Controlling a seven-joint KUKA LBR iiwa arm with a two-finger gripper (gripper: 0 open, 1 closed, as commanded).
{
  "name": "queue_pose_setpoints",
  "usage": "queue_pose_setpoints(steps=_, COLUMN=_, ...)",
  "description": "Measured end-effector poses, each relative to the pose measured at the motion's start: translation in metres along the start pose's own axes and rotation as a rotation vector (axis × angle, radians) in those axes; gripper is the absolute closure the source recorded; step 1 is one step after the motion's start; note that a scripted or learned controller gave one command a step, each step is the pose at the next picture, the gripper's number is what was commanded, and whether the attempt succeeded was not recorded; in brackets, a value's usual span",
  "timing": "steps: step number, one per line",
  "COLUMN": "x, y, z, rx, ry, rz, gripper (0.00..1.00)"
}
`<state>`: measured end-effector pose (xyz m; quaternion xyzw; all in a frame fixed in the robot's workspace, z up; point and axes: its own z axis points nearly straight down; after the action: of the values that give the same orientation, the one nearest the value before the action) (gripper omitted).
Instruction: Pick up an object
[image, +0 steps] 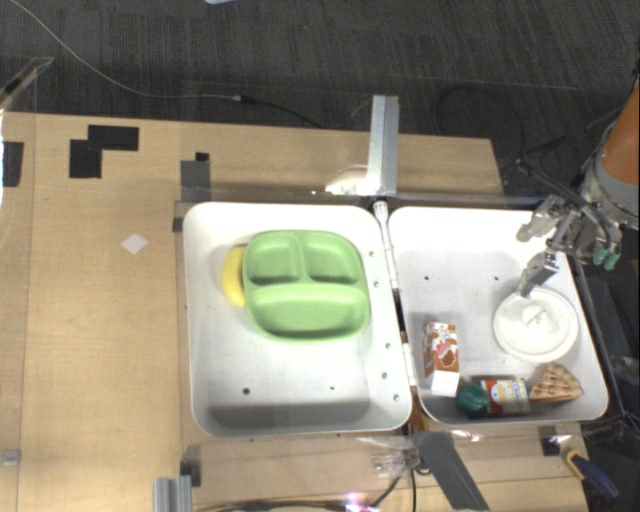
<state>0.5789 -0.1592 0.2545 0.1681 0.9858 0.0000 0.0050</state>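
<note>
- The gripper (538, 275) hangs over the right bin (455, 235), at about one o'clock of that bin's middle, just above the top edge of a white lid (536, 325).
- I cannot tell how wide it is spread; it has nothing visibly in its hold.
- The nearest thing to pick is the white lid, a flat round piece lying at about four o'clock of the bin's middle.
- It looks thin and low, so a straight pinch from above may slip; I judge that catching its rim gives the best chance.
- Other choices lie along the bin's near wall: a small carton (442, 353) at seven o'clock, a bottle with a green cap (491, 396) lying on its side at six o'clock, and a waffle-like wedge (556, 384) at five o'clock, touching the bottle's end.
- The carton seems the easiest, since it stands apart and has flat sides.
- The left bin (215, 330) holds a green tray (304, 282) with a yellow piece (232, 277) tucked at its nine o'clock edge, well apart from the gripper.
</note>
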Motion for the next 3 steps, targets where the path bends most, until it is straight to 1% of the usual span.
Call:
queue_pose_setpoints(steps=1, x=0.068, y=0.029, z=0.104, rx=0.000, ry=0.005, rz=-0.030, gripper=0.00)
queue_pose_setpoints(steps=2, x=0.084, y=0.011, z=0.127, rx=0.000, ry=0.003, rz=-0.125, gripper=0.00)
queue_pose_setpoints(steps=3, x=0.095, y=0.008, z=0.164, rx=-0.001, ry=-0.012, rz=-0.104, gripper=0.00)
